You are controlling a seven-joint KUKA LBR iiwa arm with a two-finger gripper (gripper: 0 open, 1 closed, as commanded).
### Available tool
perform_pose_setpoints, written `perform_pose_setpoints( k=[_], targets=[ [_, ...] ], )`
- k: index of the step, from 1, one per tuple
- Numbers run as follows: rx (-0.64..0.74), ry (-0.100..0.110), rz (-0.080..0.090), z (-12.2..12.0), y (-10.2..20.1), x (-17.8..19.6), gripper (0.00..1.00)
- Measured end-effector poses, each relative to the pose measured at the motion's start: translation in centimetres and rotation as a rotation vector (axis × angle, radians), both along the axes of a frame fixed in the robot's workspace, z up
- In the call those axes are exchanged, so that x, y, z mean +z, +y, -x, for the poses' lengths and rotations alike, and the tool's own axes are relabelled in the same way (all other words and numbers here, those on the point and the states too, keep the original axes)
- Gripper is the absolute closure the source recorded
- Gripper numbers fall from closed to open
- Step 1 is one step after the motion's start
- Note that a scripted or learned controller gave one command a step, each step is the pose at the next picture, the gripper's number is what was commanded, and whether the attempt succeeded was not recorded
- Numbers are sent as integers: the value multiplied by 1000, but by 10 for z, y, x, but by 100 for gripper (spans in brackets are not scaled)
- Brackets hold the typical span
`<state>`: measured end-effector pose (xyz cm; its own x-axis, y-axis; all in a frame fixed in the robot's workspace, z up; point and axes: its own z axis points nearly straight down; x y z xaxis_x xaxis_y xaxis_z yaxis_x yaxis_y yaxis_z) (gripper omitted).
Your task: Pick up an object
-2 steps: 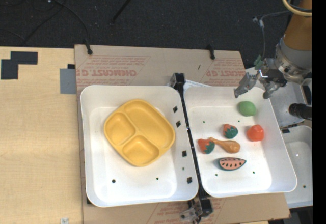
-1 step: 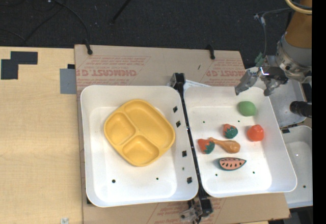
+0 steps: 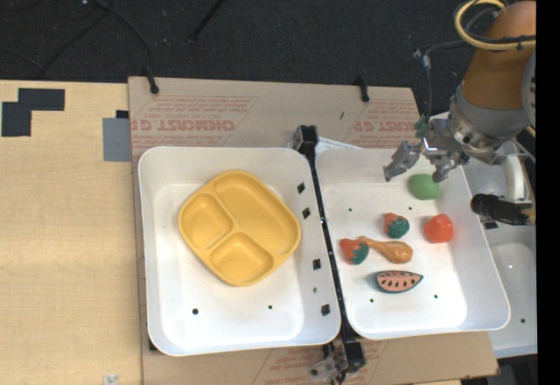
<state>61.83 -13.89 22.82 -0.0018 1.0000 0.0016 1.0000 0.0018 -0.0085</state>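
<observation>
Here our gripper hangs spread wide over the green ball; we could nudge it rolling away.

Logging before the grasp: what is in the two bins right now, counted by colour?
Yellow: 1, divided plate, left bin
Green: 1, round piece, right bin
Red: 1, round piece
Red and green: 3, strawberry-like piece, watermelon slice, piece touching the drumstick
Tan: 1, drumstick
Total: 7

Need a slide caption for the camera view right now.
Open gripper hovers over green ball in right bin; yellow tray in left bin.
</observation>
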Motion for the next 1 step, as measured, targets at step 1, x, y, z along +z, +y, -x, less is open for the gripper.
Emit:
perform_pose_setpoints(
  k=[1],
  targets=[
    [-3,0,0,6,8,-51,0]
  ],
)
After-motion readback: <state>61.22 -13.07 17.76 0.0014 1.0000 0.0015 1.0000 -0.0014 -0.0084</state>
